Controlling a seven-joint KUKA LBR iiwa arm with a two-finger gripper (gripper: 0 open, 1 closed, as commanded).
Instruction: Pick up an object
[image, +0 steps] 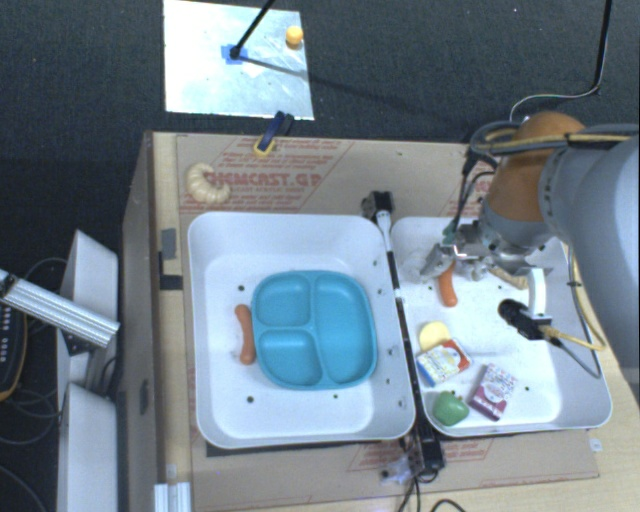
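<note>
The pepper (451, 408), packet (492, 391) and carton (441, 361) crowd the right bin's (575, 400) near end. The gripper (452, 262) hangs just above the carrot (448, 289); its opening cannot be told. Risk: the round carrot probably rolls aside on closure.

I see my arm (590, 185) coming in from the right, its grey body wide and the orange band sitting just behind the wrist. Ahead of that band, the gripper (450, 262) points down and to the left.
</note>
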